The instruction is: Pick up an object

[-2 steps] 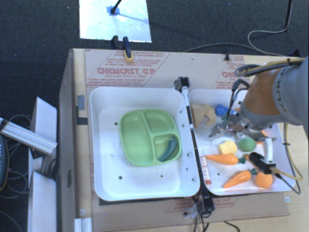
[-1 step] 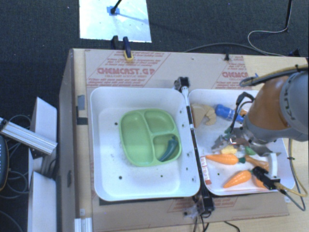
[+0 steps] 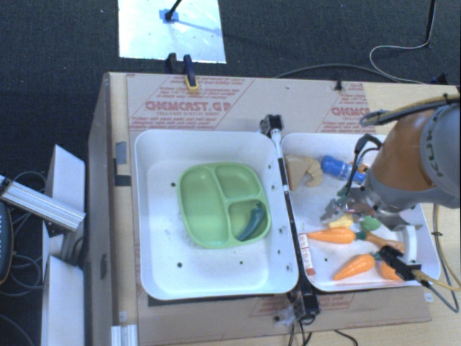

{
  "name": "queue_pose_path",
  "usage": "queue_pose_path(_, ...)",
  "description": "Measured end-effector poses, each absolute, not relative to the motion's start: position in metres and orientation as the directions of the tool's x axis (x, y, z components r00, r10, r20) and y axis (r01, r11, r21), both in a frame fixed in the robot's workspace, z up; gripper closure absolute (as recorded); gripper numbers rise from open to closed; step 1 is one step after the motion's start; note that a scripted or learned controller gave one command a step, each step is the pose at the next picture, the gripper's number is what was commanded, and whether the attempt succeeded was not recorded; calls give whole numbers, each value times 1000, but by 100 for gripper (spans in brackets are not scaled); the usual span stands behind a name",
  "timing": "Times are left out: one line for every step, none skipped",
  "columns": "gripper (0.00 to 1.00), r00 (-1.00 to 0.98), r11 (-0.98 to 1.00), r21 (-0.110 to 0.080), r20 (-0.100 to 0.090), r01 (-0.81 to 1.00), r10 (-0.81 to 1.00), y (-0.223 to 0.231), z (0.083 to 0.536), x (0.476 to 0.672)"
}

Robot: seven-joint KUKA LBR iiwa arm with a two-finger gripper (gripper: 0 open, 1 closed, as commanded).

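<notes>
- The right bin (image 3: 315, 209) is crowded in its lower half, where the toys lie close against the front wall; a bare strip of floor stays open on its left side beside the dividing rim.
- The gripper (image 3: 340, 209) hangs low over the middle of the right bin, with the arm's (image 3: 407, 161) grey and orange bulk covering the bin's right side.
- Whether the claw is wide or narrow cannot be told from this slant, and nothing can be seen held in it.
- The left bin (image 3: 162, 193) has open floor all around a green divided plate (image 3: 212, 200), which sits near its centre, apart from every wall.
- A dark green curved toy (image 3: 252, 223) lies in the plate's lower right compartment.
- Both bins rest on a pale sheet with red print (image 3: 216, 103) over the bench, and dark carpet (image 3: 57, 49) surrounds it.
- A shiny square sheet (image 3: 171, 20) lies on the carpet behind the bench.
- The nearest carrot (image 3: 333, 236) is orange, lying flat just below the gripper with its tip toward the divider.
- A second carrot (image 3: 354, 267) lies near the front wall, tilted.
- A blue object (image 3: 335, 166) and a tan piece (image 3: 306, 171) lie toward the back of the right bin, near each other.
</notes>
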State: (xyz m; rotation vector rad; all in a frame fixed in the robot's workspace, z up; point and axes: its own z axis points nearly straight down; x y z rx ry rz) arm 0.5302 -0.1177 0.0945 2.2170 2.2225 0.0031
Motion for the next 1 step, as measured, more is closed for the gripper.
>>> queue_pose_path(100,-4,4,4,0,1000,1000,-63,218,514)
